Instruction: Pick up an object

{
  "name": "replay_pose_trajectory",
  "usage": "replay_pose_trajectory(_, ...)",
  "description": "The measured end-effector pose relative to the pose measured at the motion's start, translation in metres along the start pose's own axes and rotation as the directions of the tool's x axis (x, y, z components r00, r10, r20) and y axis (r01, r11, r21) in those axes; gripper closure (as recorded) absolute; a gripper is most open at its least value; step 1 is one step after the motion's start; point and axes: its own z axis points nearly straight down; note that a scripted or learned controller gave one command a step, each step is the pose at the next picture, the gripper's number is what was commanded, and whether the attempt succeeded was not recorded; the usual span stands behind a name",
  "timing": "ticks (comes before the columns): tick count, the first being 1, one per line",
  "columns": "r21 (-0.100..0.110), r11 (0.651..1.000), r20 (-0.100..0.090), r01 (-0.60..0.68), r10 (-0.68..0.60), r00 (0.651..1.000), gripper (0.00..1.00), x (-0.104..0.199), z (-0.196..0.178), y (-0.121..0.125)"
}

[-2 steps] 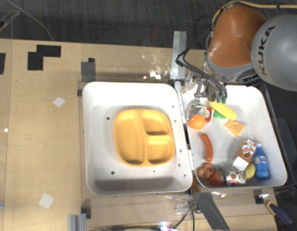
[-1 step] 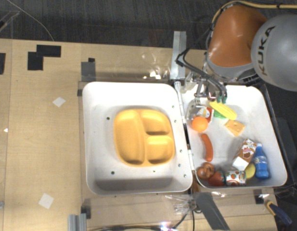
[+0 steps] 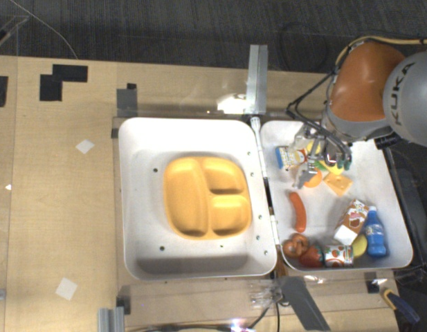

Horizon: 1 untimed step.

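Observation:
My gripper (image 3: pixel 315 163) hangs low over the back of the right bin (image 3: pixel 393 185), under the orange band of the arm (image 3: pixel 362 81). It is right above a small cluster: a blue and white packet (image 3: pixel 286 157), an orange piece (image 3: pixel 312 180) and a yellow cheese wedge (image 3: pixel 338 183). The gripper's body hides part of these items. Nearer the front lie a red sausage (image 3: pixel 299 211), a brown and white carton (image 3: pixel 352 221), a blue bottle (image 3: pixel 376 234), a red apple (image 3: pixel 296 245) and a small can (image 3: pixel 338 255).
The left bin (image 3: pixel 137 206) holds a yellow divided plate (image 3: pixel 205 195). A metal post (image 3: pixel 257 81) stands behind the wall between the bins. Cables run along the arm at the back right.

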Motion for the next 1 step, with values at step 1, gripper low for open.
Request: replay_pose_trajectory(1, -0.003, 1.0, 0.019, 0.008, -0.008, 1.0, 1.0, -0.0054, -0.0176, 0.006)
